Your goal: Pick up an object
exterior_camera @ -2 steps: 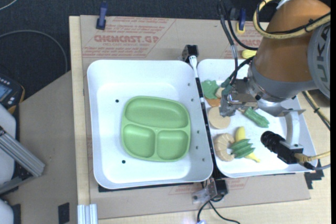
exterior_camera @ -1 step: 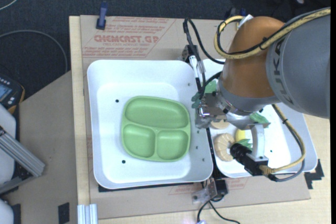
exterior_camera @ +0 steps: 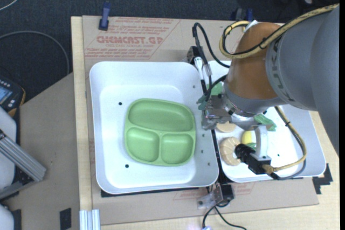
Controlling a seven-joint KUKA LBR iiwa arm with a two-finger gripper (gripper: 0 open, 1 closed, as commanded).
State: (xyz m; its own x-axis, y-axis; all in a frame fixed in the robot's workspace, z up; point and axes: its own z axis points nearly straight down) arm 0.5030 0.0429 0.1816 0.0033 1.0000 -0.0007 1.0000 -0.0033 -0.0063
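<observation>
1. Camera view, the setting: a brown-board desk [exterior_camera: 129,35] printed with red lettering carries two shallow white bins side by side. A blue clamp [exterior_camera: 104,16] grips its far edge on the left.
2. The left bin [exterior_camera: 102,116] holds a pale green divided tray [exterior_camera: 160,132]. The tray lies flat near the bin's middle, with one long compartment on the far side and two smaller ones on the near side.
3. The grey arm [exterior_camera: 302,62] reaches in from the right, and its orange band [exterior_camera: 250,56] bends down over the right bin [exterior_camera: 308,154], covering much of that bin's floor.
4. The claw [exterior_camera: 210,117] sits low over the seam where the two bins meet, just beside the right edge of the green tray. Whether it touches the tray cannot be told. The wrist hides it from above, so I cannot tell how far open it is or whether it has hold of anything.
5. The loose objects lie in the near-left part of the right bin. A tan round piece [exterior_camera: 230,150] rests close to the bin's inner wall, just on the near side of the claw.
6. A small yellow piece [exterior_camera: 247,138] lies just beside the tan one on its right, and a green piece [exterior_camera: 265,119] shows at the wrist's edge a little farther right.
</observation>
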